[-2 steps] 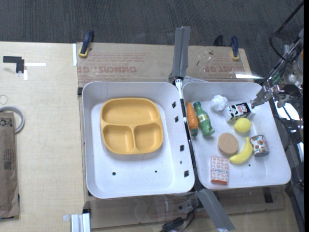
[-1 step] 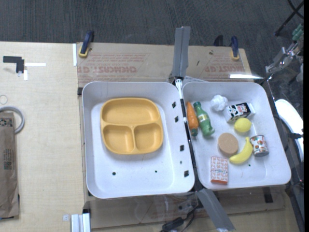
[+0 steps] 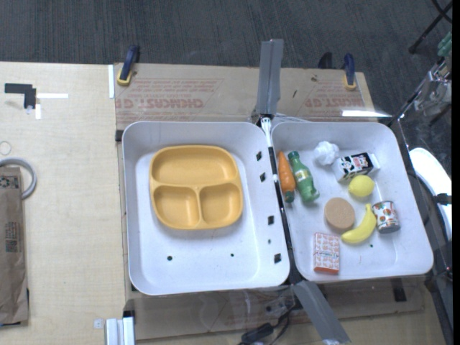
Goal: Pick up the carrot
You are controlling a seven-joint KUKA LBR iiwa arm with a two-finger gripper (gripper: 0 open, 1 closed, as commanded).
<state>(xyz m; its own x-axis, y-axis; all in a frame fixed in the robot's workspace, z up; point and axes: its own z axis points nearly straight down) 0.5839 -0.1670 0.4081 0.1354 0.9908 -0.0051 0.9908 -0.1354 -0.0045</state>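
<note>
The carrot lies untouched against the left wall of the right-hand bin, touching the green bottle; whether the pincer is apart or together cannot be told, so the approach, grasp and lift all remain outstanding.

Carrot beside bottle

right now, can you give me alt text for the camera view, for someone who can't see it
A carrot lies along the left wall of the right white bin, beside a green bottle, with a banana, lemon, small can and cartons nearby. The left white bin holds a yellow divided tray.
</note>
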